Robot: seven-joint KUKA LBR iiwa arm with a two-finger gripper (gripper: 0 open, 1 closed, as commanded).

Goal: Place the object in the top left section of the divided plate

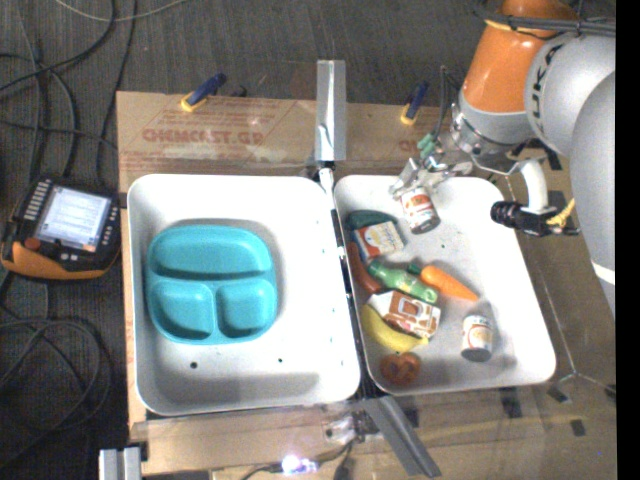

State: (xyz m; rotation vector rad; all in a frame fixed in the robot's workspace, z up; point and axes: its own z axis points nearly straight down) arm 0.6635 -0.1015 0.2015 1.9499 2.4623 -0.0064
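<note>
The jaws (pixel 422 183) hang over the upper edge of the right bin (pixel 520 268), and between them sits a small can (pixel 419 210) with a red and white label, tilted, gripped at its top. Just below the jaws in the same bin lie a small carton (pixel 381 237), a green vegetable (pixel 400 274), a carrot (pixel 448 283), a red-labelled packet (pixel 410 314), a banana (pixel 385 334), a brown round item (pixel 401 368) and a second can (pixel 478 337). Well to the left of the jaws, in the left bin (pixel 160 388), rests the teal divided plate (pixel 212 282), its sections bare. A teach pendant (pixel 65 228) lies far left, off the worktop (pixel 230 133).
</note>
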